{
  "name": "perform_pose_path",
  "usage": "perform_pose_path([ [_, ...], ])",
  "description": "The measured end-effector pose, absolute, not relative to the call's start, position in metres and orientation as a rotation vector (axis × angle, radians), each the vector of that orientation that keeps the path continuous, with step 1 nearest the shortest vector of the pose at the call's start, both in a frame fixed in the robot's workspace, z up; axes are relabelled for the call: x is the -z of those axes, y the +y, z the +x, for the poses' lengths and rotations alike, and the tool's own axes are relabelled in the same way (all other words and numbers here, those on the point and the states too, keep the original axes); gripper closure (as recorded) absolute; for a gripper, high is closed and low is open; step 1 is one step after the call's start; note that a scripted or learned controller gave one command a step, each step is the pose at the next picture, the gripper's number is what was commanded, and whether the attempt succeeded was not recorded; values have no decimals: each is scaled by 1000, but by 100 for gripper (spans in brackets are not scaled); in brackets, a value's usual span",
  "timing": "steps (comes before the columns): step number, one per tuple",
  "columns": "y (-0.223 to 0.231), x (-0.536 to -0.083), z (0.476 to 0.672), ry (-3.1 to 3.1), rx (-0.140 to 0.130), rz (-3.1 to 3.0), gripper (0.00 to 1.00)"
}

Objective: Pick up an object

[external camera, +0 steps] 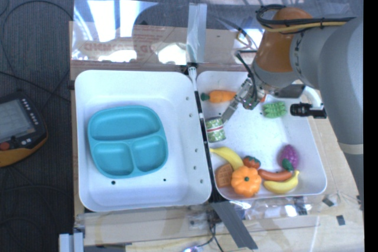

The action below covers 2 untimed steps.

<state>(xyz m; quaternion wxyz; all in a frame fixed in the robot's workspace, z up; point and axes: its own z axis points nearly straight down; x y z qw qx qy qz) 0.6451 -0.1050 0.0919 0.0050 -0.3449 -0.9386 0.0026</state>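
My gripper (221, 120) reaches down and to the left into the right bin (313, 144), close to that bin's left wall. Its tip sits right at the top of a small green can (215, 130), which stands against the wall; I cannot see whether it has hold of the can. An orange carrot (221, 96) lies just behind the gripper. A green leafy toy (273, 109) lies to its right.
The front of the right bin holds a yellow banana (228, 155), an orange pumpkin (245, 181), a brown cookie (223, 174), a red sausage (275, 174), a second banana (283, 185) and a purple eggplant (288, 156). The left bin (88, 186) holds a blue divided tray (127, 140).
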Motion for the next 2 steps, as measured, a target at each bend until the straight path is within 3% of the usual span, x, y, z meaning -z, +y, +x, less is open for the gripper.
perform_pose_path([
  [1, -149, -88, 656, -2832, 4, -1299, 0],
  [2, -119, -89, 656, -2685, -31, -1618, 0],
])
